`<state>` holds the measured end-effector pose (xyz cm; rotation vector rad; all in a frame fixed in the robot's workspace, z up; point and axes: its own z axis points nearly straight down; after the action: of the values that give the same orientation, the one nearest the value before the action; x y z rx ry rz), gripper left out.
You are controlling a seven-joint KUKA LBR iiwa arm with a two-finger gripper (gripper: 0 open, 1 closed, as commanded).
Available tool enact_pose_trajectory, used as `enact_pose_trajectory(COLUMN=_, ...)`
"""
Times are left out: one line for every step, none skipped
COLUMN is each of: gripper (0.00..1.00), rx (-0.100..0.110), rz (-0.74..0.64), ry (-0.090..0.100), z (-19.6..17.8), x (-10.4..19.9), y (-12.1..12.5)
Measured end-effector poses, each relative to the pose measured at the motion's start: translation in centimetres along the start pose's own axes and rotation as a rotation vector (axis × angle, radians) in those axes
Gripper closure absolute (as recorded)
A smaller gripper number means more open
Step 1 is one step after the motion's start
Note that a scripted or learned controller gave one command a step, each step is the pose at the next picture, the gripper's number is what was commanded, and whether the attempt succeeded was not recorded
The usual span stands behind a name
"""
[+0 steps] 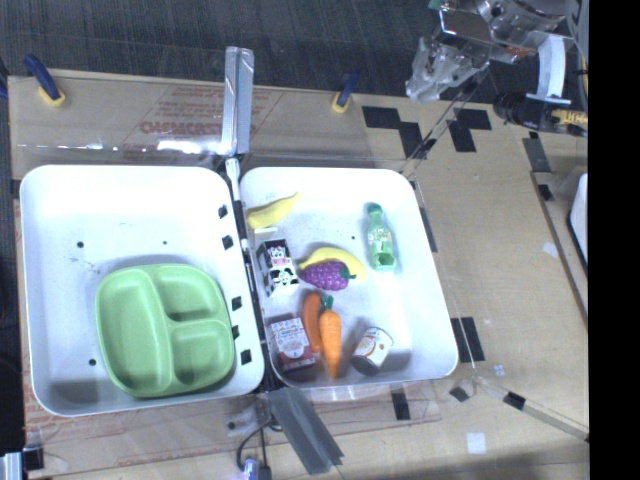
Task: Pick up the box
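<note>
The gripper (pixel 437 73) hangs above the bench beyond the right bin (pixel 425 268), where a dark red box (pixel 291 342) lies beside a carrot (pixel 325 332); a green tray (pixel 165 328) sits in the left bin (pixel 60 218).

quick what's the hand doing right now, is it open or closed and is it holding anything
Hand: up above the right bin's far corner, nothing seen in it; open or closed cannot be told.
</note>
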<state>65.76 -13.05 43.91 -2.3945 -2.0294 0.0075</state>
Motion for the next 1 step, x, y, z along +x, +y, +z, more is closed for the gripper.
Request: enact_pose_trajectory(gripper=1.0, rx=0.003, rz=-0.01, ry=-0.001, z=-0.86, x=0.28, y=0.1)
